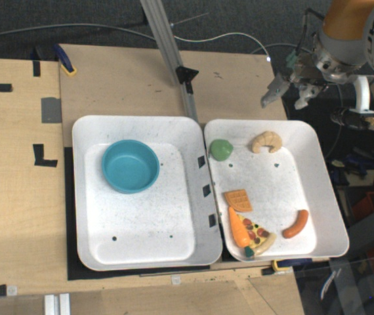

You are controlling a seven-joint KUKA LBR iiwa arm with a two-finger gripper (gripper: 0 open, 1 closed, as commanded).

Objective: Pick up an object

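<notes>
My gripper (288, 97) hangs above the bench just beyond the right bin's (321, 176) far edge, fingers spread open with nothing between them. In the right bin lie a green ball (221, 149) at the far left, a tan croissant (266, 142) at the far middle, a square cracker (239, 199), an orange carrot (239, 229), a pizza slice (260, 236) and a red sausage (294, 224) near the front. A blue bowl (130, 166) sits in the left bin (88, 195).
A grey metal pole (167, 38) slants down from the top to the gap between the bins. Cables (226, 38) run across the dark floor behind the bench. Black tape marks (41, 155) lie on the wood at left.
</notes>
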